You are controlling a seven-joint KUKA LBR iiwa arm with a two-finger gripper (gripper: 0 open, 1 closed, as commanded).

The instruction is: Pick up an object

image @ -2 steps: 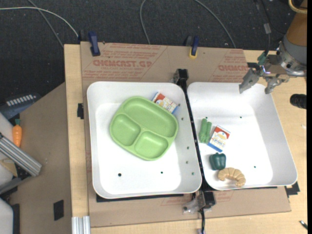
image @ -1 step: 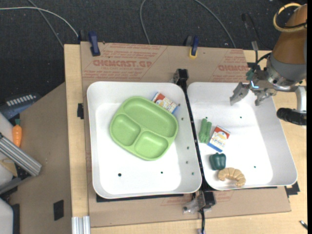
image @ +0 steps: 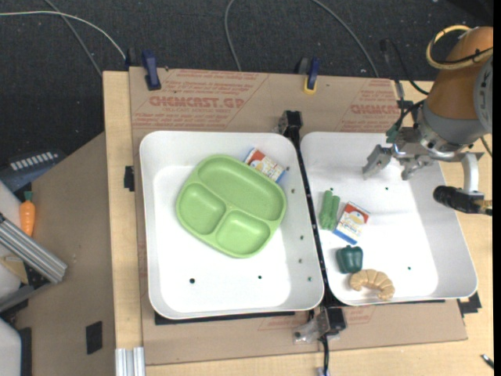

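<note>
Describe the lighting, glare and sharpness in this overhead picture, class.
Camera view: even, soft light with faint shadows under the green tray and croissant; mild glare whitens the right bin; the gripper looks slightly soft, while the bench lettering reads fairly clearly.

Evenly and brightly lit from overhead; soft, short shadows under the white bins (image: 235, 304); mild glare on bin floors; sharp focus throughout, slight blur at frame corners.

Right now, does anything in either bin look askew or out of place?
The green divided plate sits skewed in the left bin, partly covering a small carton at its upper edge. In the right bin, nothing stands out.
</note>
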